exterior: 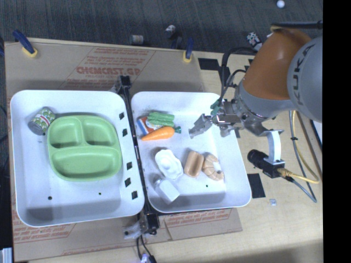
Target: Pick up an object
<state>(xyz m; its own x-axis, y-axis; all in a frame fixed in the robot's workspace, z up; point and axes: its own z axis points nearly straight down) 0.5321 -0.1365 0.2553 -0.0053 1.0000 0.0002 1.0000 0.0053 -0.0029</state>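
Two white bins side by side: we see the left bin [22, 147] carrying a green divided plate [84, 147] with a small can [41, 119] at its 10 o'clock. Right bin [236, 169] holds the pickable items: carrot [158, 133] at its 10 o'clock touching a green veg piece [160, 117], white object [168, 164] centre, bread rolls [203, 165] just at its 3 o'clock. Gripper [201, 125] hovers at the bin's 1 o'clock, holding nothing; we can't tell whether its claw is apart or together.

A big grey and orange robot arm

The arm [285, 70] had a round orange band, grey metal parts, thin black cables, and a small grey gripper [202, 124].
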